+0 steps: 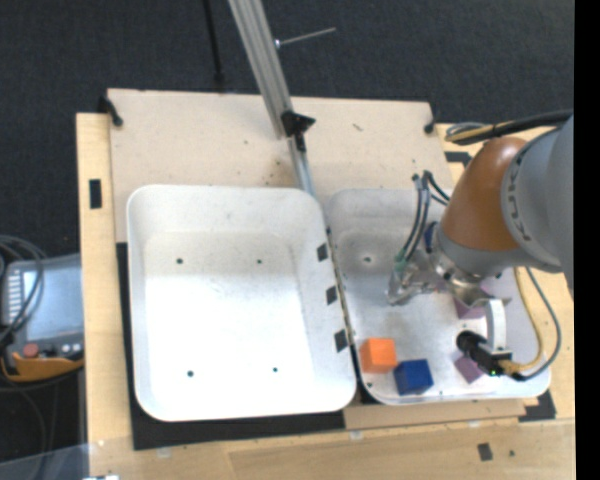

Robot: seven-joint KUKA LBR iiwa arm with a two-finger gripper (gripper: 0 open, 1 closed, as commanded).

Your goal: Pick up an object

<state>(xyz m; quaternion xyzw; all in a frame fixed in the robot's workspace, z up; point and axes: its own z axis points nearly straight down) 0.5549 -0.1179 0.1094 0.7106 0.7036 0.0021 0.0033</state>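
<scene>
Arm (500, 208) is down in the right bin (365, 218), tool (408, 286) near the middle; can't tell how it's set. Orange cube (380, 354) and blue cube (413, 376) sit touching near the front edge, purple block (467, 368) in the front-right corner. Left bin (180, 218) has loads of room.

A grey robot arm (540, 203) with an orange band (480, 198) above its wrist reaches in from the right and bends down over the right bin (355, 218). Its tool (405, 290) hangs low inside that bin, near the middle.
</scene>
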